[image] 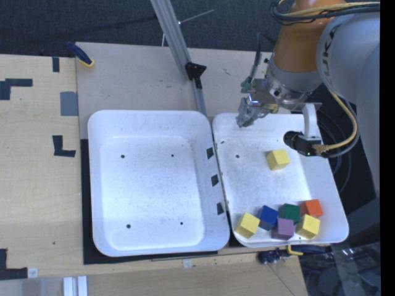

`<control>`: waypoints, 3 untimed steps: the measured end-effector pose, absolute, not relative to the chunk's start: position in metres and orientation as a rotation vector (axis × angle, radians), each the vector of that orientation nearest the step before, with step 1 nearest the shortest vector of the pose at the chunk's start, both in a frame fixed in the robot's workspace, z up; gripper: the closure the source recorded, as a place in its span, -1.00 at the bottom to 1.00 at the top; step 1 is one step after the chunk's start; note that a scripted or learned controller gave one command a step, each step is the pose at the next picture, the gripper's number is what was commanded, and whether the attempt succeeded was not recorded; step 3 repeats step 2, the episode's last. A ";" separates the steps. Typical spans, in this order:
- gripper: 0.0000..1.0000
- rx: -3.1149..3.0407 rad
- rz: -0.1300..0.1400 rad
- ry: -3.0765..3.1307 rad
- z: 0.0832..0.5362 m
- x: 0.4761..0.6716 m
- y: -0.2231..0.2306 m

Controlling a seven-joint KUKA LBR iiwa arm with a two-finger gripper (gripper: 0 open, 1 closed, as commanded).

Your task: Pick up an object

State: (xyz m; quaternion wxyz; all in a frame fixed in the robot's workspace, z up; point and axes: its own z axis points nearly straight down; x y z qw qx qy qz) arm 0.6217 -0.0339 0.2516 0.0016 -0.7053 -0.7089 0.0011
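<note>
My gripper hangs over the far left corner of the right bin, its fingers pointing down with nothing seen between them. A lone yellow cube lies in the middle of that bin, to the right of and nearer than the gripper. Along the bin's near edge sits a cluster of cubes: yellow, blue, purple, green, another yellow and orange.
The left bin lies beside the right one, sharing a middle rim. A slanted metal pole stands behind the bins. The grey arm with its orange band fills the upper right. Cables run along the right bin's far right side.
</note>
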 end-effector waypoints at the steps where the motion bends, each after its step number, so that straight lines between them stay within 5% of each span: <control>1: 1.00 -2.212 0.002 -2.226 0.253 0.608 0.014; 2: 1.00 -2.213 0.004 -2.226 0.237 0.604 0.062; 3: 1.00 -2.213 0.004 -2.226 0.237 0.604 0.062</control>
